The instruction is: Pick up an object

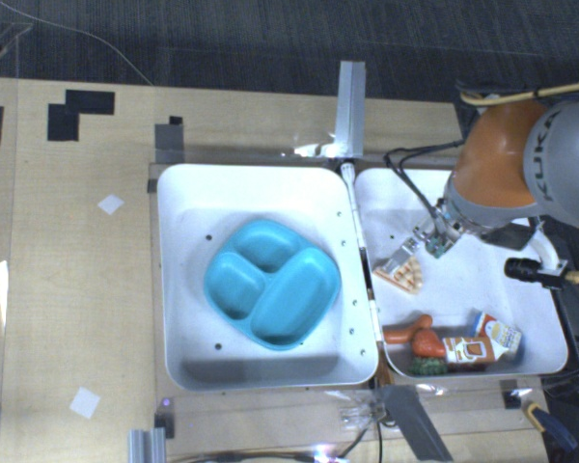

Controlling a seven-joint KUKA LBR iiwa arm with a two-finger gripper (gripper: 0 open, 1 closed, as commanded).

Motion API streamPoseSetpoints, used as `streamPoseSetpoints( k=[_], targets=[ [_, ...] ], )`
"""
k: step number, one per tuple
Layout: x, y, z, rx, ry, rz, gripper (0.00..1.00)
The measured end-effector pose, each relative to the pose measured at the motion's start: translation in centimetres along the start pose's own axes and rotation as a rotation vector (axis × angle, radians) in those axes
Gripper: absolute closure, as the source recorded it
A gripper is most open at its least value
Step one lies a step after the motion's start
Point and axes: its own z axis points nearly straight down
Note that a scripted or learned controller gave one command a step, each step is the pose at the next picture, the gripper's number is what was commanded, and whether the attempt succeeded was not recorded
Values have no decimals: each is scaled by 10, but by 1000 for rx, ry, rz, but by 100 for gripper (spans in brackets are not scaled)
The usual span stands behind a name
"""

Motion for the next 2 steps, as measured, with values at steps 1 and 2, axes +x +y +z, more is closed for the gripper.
streamPoseSetpoints(
  k=[1, 2],
  targets=[
    [-53, 23, -8, 21, 19, 222, 0],
    [-15, 7, 4, 6, 7, -3, 0]
  ],
)
